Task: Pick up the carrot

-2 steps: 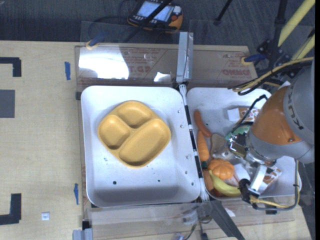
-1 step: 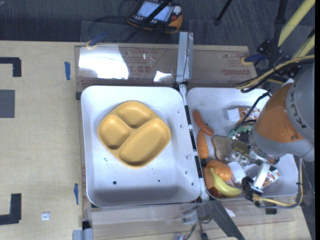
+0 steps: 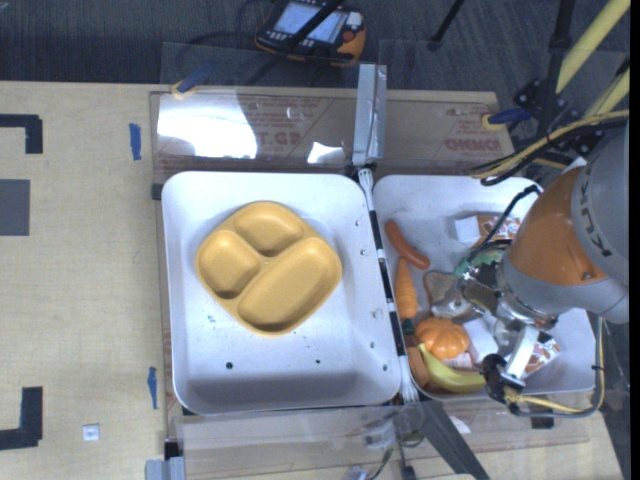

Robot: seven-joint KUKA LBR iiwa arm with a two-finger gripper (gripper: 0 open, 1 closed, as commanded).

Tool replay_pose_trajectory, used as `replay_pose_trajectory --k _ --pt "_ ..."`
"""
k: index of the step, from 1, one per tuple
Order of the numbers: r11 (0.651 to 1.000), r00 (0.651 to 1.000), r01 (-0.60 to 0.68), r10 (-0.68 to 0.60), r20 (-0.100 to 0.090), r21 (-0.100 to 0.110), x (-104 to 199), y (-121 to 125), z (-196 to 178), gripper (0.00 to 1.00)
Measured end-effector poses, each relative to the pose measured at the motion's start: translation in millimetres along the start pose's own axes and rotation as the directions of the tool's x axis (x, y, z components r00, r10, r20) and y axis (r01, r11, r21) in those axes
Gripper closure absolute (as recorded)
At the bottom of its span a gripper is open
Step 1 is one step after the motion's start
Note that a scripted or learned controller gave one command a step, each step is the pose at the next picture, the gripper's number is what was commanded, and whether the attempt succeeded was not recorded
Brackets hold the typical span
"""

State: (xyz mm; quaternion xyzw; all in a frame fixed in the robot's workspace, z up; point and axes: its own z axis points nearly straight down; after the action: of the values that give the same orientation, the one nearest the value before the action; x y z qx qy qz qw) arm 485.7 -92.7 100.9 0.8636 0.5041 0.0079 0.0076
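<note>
Right bin (image 3: 440,203) holds the carrot (image 3: 405,290) along its left wall; you bring the gripper (image 3: 462,300) down across it, clear of the orange fruit (image 3: 444,338). Grip state: cannot tell.

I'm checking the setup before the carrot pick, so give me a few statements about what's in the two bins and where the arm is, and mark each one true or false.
1. The yellow plate lies in the left bin. True.
2. The carrot lies on the yellow plate. False: it lies in the right bin, close to the wall between the two bins.
3. A banana lies at the near end of the right bin. True.
4. The arm hangs over the left bin. False: it is over the right bin, to the right of the carrot.
</note>
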Motion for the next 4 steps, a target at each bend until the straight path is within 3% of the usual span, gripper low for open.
replay_pose_trajectory --k 1,2,3,4 --pt "0.983 0.983 0.185 -0.185 0.001 0.008 -3.0 -1.1 11.2 0.00" --pt "0.983 0.983 0.182 -0.182 0.004 0.001 -4.7 1.5 0.2 1.00" --pt "0.975 0.975 -0.220 0.220 0.005 0.001 -9.3 3.2 10.0 1.00" --pt "0.995 0.995 -0.094 0.094 0.011 0.016 -6.3 -3.7 -4.0 1.00"
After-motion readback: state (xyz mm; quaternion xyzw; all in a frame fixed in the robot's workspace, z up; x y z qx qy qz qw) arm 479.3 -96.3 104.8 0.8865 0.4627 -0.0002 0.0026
